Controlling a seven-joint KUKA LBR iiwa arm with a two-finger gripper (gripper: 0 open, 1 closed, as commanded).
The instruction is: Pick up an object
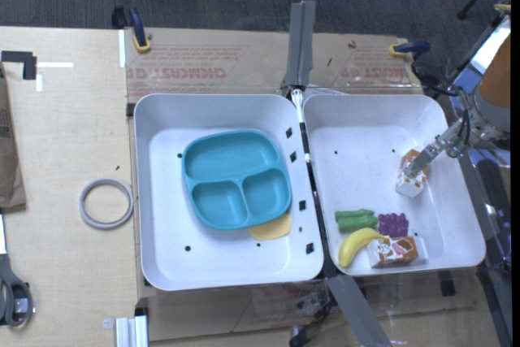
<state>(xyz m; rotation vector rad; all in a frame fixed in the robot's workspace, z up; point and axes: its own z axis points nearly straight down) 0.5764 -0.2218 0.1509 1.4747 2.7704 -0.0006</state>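
My gripper (419,163) reaches into the right bin (366,134) from the right, low over its right side. Its tip sits at the top of a small white and orange carton (410,183), which stands on the bin floor; whether the carton is gripped is unclear. Along the bin's front lie a green vegetable (355,218), a purple bunch of grapes (393,223), a yellow banana (354,245) and a second small carton (398,251) on its side.
The left bin (162,134) holds a blue divided plate (236,179) with a flat yellow piece (273,228) poking out under its front edge. A tape ring (106,201) and scissors (13,298) lie on the bench to the left.
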